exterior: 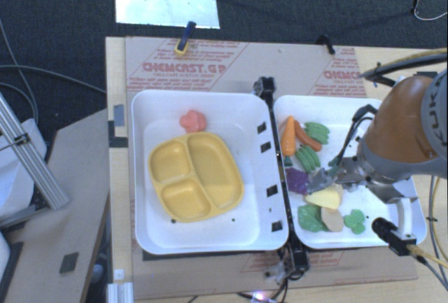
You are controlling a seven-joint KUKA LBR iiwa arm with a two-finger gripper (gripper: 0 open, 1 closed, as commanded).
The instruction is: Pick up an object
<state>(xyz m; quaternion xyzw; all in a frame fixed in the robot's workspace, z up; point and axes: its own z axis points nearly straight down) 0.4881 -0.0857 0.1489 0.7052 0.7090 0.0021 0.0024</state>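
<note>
The right bin [409, 228] holds several toy foods: an orange carrot [287, 135], a red-orange piece [307, 136], a green pod [317, 131], another green piece [306, 157], a purple piece [297, 181], a yellow wedge [323, 198], a beige piece [334, 220] and two green pieces [310, 219] [355, 220]. My gripper [327, 179] hangs low in this bin, just above the yellow wedge and right of the purple piece. The orange-banded wrist [406, 123] hides the bin's right part.
The left bin [143, 154] holds a yellow three-part plate [196, 175] and a pink toy [192, 120] near its far wall. A black divider [274, 154] runs between the bins. A metal frame [28, 154] stands at the left.
</note>
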